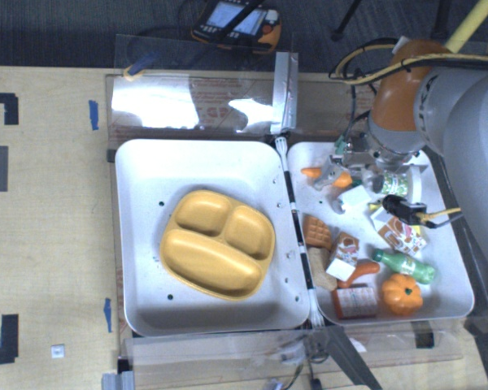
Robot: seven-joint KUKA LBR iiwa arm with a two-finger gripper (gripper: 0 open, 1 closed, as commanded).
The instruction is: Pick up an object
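My gripper (342, 162) hangs low over the far left part of the right bin (454, 279), reaching in from the right. Just below it lies a small orange piece (342, 182), and a little orange carrot (311, 171) lies to its left; whether the gripper touches either is unclear. Farther toward the front are a brown waffle (315, 230), a white and red packet (403, 235), a green bottle (405, 266), an orange pumpkin (402, 294) and a red can (356, 301).
The left bin (142, 177) holds a yellow divided plate (217, 241). A green and white packet (395, 185) lies under the wrist. A white block (340, 268) sits by the waffle. The wall between the bins (294, 218) runs close to the gripper's left.
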